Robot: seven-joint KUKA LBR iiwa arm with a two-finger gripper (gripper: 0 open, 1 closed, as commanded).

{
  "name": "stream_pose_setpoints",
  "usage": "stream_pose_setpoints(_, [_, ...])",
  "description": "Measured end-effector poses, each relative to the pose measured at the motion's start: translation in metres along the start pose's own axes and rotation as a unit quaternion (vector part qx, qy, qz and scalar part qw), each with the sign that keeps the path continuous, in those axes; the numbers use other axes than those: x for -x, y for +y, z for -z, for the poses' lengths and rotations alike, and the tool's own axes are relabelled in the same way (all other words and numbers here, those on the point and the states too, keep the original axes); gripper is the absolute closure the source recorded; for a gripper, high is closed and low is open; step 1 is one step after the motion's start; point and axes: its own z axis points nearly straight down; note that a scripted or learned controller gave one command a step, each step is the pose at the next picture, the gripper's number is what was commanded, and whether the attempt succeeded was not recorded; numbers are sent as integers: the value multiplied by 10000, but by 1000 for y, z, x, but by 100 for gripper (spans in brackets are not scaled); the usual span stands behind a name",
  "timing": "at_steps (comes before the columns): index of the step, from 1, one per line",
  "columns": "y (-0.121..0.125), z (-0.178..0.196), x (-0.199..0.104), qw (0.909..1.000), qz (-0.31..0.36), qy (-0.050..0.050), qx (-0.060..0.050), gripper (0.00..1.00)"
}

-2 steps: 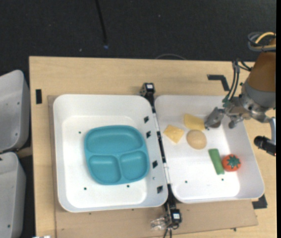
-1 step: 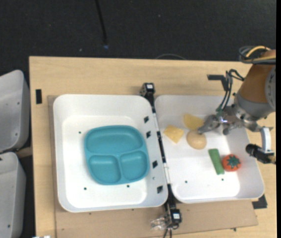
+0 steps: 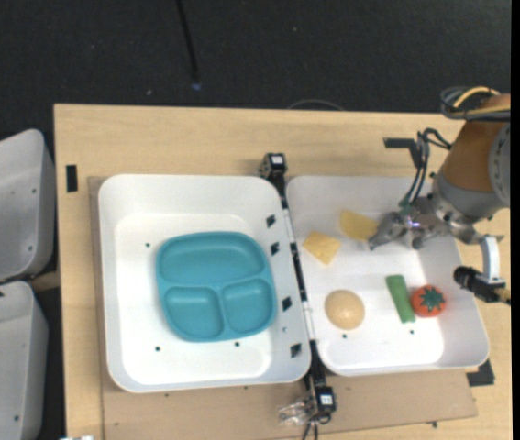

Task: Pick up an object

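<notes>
Camera view, bench: a pale wooden bench (image 3: 168,140) carries two shallow white plastic bins side by side, clipped together along their shared edge.
Left bin: the left white bin (image 3: 127,209) holds a teal three-compartment plastic plate (image 3: 214,284), lying flat near the bin's centre.
Right bin: the right white bin (image 3: 452,346) holds five small items.
Cheese wedges: a pale yellow wedge-shaped piece (image 3: 322,247) sits close to the bin's left edge; a second yellow wedge (image 3: 358,225) lies just beside it, toward the far edge.
Bread roll: a round tan roll-shaped toy (image 3: 344,309) rests toward the near-left corner.
Green stick: a green oblong block (image 3: 401,298) lies near the bin's middle, just beside a small red tomato-shaped toy (image 3: 429,301) with a green top, on its right.
Arm: the grey arm with its orange band (image 3: 469,154) reaches in over the bin's far-right corner.
Gripper: the two-finger gripper (image 3: 395,232) hangs low over the bin floor, just right of the second yellow wedge and apart from it; nothing shows between its fingers.
Jaws: whether they stand wide or narrow cannot be told from this angle.
</notes>
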Motion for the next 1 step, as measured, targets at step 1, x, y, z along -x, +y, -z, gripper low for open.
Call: stream_pose_setpoints(1, [-1,9,0,10000,4,2,-13,100])
